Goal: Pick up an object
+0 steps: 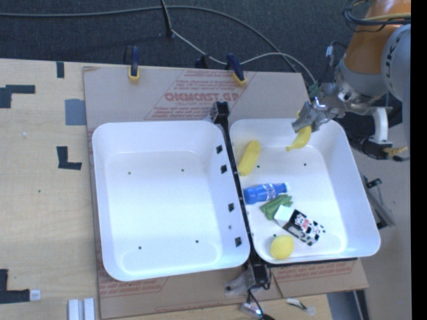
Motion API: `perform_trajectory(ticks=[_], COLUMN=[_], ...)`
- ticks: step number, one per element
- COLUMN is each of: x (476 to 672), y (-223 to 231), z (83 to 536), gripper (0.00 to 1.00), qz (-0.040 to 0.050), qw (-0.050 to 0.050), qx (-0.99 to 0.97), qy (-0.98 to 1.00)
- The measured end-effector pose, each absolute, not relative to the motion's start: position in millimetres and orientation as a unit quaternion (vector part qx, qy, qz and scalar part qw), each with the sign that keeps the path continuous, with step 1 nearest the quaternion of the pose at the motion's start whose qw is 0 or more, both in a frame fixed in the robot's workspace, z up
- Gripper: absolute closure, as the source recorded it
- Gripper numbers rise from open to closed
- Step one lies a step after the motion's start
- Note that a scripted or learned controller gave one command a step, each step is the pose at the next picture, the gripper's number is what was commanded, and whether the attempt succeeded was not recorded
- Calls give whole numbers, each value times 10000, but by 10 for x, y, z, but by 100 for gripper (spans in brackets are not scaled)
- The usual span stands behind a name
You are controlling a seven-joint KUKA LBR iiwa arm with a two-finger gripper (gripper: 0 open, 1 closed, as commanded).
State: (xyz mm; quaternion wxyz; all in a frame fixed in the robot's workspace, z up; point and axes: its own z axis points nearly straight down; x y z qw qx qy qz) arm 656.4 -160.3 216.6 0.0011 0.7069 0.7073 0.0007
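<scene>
Two white bins sat side by side on a cardboard sheet (200, 95) clamped to the bench; the left bin (107, 179) had nothing visible in it, the right bin (353, 179) held all the objects. Gripper (308, 123) hung over the far right corner of the right bin, and a small yellow banana-shaped piece (301, 139) sat at its fingertips, top end tucked up between the fingers, so it read as gripped, closed on that piece; the rest of it dangled down to the left over the bin. Orange band (373, 39) of the arm was at the far right of the frame. Other contents of the right bin: a yellow corn cob (249, 157) leaning against the divider side, a blue bottle (264, 192) lying on its side near the middle, a green item (273, 206) just beside it on the near side, a black-and-white box (301, 224) touching the green item, and a yellow lemon (281, 247) in the near part, just beside the box. Two blue-and-yellow clamps (134, 64) held the far edge of the cardboard, and a black cable (200, 9) ran across the dark floor beyond it.
</scene>
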Motion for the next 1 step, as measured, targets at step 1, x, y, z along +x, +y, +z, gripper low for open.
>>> perform_trajectory(ticks=[1], x=[6472], y=[-1189], z=[2170], gripper=[100], qz=[2], qw=[-2], qx=[7060], qy=[7082])
